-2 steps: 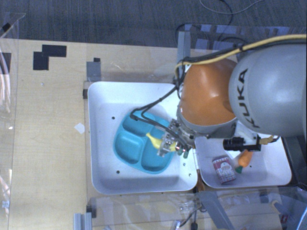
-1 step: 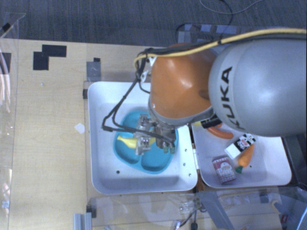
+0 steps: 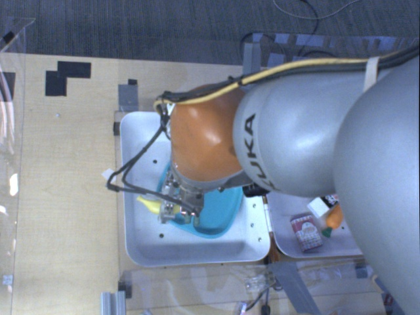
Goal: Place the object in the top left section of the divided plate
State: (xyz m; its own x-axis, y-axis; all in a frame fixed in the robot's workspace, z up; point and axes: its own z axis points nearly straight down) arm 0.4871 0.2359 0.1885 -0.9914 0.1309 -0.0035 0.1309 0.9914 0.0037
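Item: divided plate [image 3: 220, 216], blue, in the left white bin [image 3: 141, 176], mostly under the arm's orange band [image 3: 203, 140].
Item: gripper [image 3: 176, 210], low over the plate's 9 o'clock edge; grip state cannot be told.
Item: yellow object [image 3: 149, 205], at the gripper's 9 o'clock, apparently on the bin floor just beside the plate.
Risk: a release here likely leaves the object outside the plate, since the section walls are unseen.
Obscured: plate dividers, top left section, fingertips.
Other: small carton [image 3: 306, 232] and orange-tipped item [image 3: 333, 218] in the right bin [image 3: 282, 238].
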